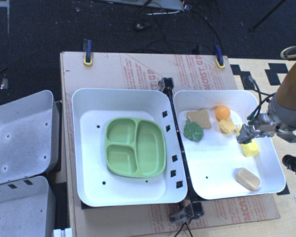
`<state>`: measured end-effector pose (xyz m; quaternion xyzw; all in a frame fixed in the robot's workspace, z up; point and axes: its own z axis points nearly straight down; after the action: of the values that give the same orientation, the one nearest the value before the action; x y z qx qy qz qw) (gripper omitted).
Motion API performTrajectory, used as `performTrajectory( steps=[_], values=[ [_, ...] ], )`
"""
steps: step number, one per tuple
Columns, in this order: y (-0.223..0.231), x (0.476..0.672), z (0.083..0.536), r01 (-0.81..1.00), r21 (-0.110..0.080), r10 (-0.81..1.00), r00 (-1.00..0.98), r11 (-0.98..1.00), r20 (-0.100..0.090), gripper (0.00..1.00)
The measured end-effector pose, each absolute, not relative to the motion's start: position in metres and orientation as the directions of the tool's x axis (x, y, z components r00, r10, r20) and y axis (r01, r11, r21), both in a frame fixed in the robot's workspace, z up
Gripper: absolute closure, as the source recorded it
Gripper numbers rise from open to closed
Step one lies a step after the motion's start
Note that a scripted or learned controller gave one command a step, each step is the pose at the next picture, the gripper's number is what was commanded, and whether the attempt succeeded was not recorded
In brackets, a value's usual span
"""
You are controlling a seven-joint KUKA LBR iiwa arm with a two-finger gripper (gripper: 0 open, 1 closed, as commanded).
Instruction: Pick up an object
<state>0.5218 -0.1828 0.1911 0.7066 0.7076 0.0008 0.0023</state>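
Arm [286,102] low over right bin [266,181], by yellow block [250,148]

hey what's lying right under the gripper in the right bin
A yellow block lies below the gripper, in the right bin. Its upper edge is covered by the gripper.

Bright even overhead light, soft shadows, slight blur.

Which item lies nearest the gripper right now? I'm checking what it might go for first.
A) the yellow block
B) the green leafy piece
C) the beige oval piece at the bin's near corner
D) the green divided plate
A: the gripper sits over the right bin directly beside the yellow block, while the other listed items lie farther off.
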Motion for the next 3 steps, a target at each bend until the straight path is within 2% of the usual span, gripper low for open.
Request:
performTrajectory(
  steps=[1,2,3],
  values=[
    [-0.176,0.526,0.237,1.000,0.005,1.000,-0.004,0.004,-0.002,1.00],
    [-0.125,0.539,0.226,1.000,0.000,1.000,-0.005,0.005,0.000,1.00],
    [-0.065,0.551,0.233,1.000,0.002,1.000,-0.008,0.008,0.001,1.00]
  ],
)
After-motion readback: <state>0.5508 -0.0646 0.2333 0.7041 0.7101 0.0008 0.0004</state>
